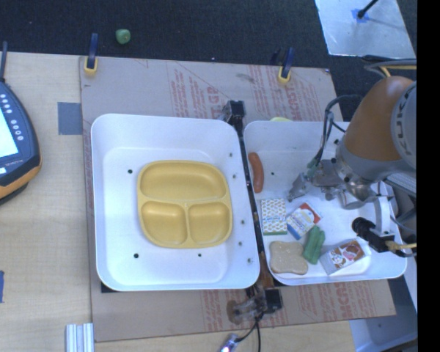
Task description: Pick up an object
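The right bin (pixel 293 134) holds several small items. A brown sausage (pixel 257 171) lies by its left wall, with a green-and-white patterned packet (pixel 273 215) below it. A small blue-and-white carton (pixel 302 220), a green pickle (pixel 313 244), a slice of bread (pixel 287 257) and a red-and-white carton (pixel 346 256) lie near the front. My gripper (pixel 305 183) hangs over the middle of this bin, just above and right of the patterned packet; I see nothing held in it.
The left bin (pixel 110 196) holds a yellow divided plate (pixel 184 202). An orange-rimmed handheld pendant (pixel 6 141) lies on the bench at far left. Clamps (pixel 284 70) sit at the cardboard's back edge. The arm's grey body (pixel 378 134) covers the right bin's right side.
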Action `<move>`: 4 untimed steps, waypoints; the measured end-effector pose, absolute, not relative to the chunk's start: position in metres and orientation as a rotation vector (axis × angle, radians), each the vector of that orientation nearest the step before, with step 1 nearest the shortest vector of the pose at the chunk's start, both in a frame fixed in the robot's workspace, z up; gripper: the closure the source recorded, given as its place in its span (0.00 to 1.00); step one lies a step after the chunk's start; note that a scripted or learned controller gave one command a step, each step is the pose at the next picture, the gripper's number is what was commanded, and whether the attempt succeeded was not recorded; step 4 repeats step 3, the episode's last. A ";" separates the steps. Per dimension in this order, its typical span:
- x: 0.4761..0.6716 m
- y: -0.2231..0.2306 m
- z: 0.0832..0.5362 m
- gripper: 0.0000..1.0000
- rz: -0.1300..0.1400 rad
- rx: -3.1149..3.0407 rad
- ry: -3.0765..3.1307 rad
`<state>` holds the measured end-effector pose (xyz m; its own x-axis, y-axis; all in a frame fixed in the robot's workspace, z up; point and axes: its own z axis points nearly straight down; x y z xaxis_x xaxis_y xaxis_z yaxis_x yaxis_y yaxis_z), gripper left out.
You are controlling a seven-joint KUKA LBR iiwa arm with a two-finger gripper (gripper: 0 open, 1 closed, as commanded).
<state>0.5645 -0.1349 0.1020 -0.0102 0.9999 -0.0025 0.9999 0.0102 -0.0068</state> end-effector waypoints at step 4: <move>0.568 -0.164 0.102 1.00 0.010 -2.208 -2.229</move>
